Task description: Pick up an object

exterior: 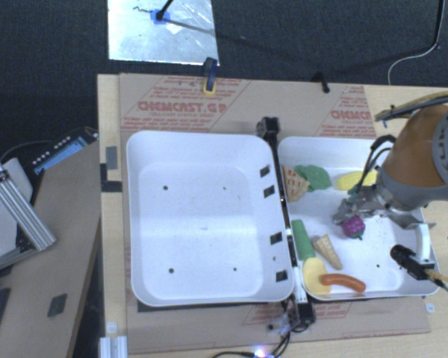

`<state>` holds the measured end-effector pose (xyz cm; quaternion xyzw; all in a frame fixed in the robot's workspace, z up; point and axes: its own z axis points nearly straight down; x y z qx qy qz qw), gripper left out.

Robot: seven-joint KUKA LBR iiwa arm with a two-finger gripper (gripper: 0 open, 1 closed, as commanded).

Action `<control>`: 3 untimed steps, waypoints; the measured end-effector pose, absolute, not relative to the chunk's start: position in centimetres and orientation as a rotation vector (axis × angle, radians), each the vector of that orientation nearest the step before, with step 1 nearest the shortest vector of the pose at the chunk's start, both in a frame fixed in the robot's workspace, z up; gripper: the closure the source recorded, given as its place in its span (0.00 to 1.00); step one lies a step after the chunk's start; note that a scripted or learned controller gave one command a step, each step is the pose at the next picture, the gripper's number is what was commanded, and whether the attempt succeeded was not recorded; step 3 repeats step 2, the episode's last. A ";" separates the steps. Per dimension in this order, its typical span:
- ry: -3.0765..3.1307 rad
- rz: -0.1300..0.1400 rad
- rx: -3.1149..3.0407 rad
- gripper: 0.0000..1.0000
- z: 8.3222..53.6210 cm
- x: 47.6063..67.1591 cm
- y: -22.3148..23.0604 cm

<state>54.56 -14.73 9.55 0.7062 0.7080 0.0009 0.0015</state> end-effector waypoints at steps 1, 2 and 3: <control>2.231 0.006 2.206 1.00 8.5 60.2 -8.6; 2.225 0.008 2.214 1.00 19.0 53.4 -6.4; 2.225 0.008 2.214 1.00 19.0 53.4 -6.4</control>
